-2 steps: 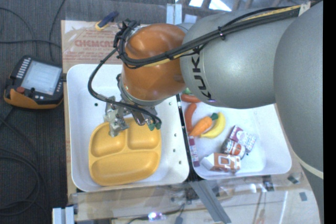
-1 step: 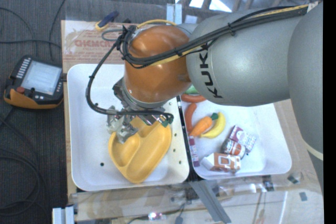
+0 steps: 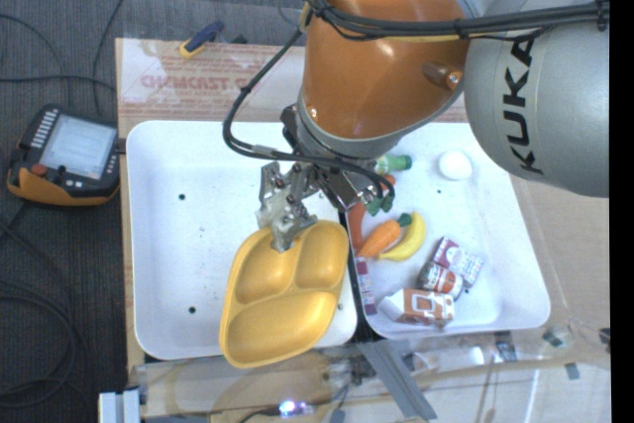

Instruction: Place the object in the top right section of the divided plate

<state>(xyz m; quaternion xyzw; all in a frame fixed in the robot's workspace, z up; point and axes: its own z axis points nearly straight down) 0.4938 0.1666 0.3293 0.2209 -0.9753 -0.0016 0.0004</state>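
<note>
A yellow divided plate (image 3: 280, 300) lies tilted in the left bin (image 3: 178, 243), its right rim resting on the wall between the two bins. It has two smaller sections at the top and one large section below, and all three look bare. My gripper (image 3: 285, 213) hangs from the orange wrist band (image 3: 376, 50) right over the plate's upper rim, about where the ridge between the two top sections begins. Whether anything is held there is hidden by the metal parts.
The right bin (image 3: 505, 243) holds a carrot (image 3: 380, 236), a banana (image 3: 409, 238), a white ball (image 3: 456, 164), a green-capped item (image 3: 394, 162) and two red-and-white packets (image 3: 436, 287). A teach pendant (image 3: 67, 157) lies left of the bench.
</note>
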